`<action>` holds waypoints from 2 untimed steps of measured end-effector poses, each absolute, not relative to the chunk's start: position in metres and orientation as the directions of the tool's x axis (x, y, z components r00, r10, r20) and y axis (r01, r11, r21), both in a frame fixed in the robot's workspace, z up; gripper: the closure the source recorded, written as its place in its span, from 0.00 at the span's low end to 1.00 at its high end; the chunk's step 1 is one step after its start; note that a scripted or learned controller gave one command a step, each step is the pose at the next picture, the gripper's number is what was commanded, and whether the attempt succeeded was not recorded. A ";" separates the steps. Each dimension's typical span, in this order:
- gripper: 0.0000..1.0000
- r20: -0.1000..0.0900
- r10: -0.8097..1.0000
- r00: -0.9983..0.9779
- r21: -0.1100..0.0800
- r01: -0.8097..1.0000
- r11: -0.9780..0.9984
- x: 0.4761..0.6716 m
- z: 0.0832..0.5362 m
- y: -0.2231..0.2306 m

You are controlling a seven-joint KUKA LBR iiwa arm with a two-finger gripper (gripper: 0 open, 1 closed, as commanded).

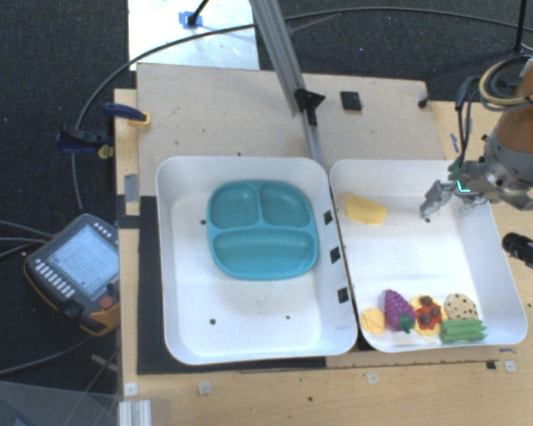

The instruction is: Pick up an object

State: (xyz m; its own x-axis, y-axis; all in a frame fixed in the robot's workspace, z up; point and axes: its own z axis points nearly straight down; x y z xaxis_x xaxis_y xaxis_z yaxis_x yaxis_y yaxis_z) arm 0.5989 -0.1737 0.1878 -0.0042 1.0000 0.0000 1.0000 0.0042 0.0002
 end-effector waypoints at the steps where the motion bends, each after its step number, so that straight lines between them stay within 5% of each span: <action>1: 0.00 0.000 1.000 -0.004 0.002 1.000 0.004 0.599 0.188 -0.174; 2: 0.00 0.000 1.000 -0.006 -0.002 1.000 0.006 0.601 0.146 -0.169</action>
State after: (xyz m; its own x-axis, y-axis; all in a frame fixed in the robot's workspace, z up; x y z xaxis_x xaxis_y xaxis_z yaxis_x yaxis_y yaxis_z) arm 0.6006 -0.1695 0.1462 -0.0055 1.0000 0.0002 1.0000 0.0055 -0.0018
